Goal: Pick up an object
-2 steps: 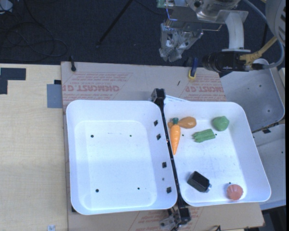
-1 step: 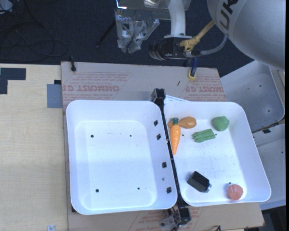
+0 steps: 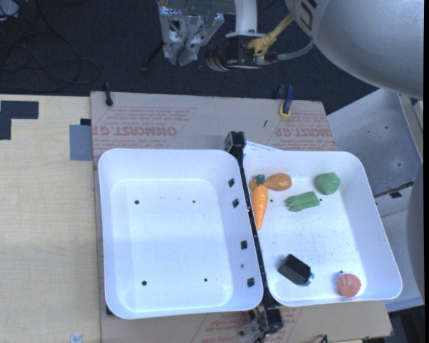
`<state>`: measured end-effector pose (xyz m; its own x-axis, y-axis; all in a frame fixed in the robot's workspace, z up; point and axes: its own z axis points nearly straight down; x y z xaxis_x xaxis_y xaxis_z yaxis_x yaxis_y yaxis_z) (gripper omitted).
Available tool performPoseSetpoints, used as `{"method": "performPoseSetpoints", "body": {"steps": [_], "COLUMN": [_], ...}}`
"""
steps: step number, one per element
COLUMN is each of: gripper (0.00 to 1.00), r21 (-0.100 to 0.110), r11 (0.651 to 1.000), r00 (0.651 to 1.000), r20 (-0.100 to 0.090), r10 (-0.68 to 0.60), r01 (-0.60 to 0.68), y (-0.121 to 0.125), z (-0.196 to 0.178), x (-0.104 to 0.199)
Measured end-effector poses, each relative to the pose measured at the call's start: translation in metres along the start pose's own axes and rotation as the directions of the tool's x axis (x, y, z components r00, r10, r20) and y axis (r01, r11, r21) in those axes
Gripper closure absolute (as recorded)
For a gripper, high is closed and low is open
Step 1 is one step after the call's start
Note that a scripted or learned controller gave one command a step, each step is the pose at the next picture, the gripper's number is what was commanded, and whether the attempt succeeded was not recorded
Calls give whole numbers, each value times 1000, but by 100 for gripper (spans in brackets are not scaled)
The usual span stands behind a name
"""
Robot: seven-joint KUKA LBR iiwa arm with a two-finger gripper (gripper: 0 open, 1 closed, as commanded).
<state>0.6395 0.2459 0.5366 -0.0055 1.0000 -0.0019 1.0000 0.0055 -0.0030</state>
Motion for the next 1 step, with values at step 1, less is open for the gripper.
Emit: {"method": "performPoseSetpoints", "body": {"steps": [1], "gripper": [100], "r21": [4], "r11": [1000], "r00": [1000], "r20": [0], "r10": [3], "r01": [-3], "y": [-27], "z": [0], "x": [-3]}}
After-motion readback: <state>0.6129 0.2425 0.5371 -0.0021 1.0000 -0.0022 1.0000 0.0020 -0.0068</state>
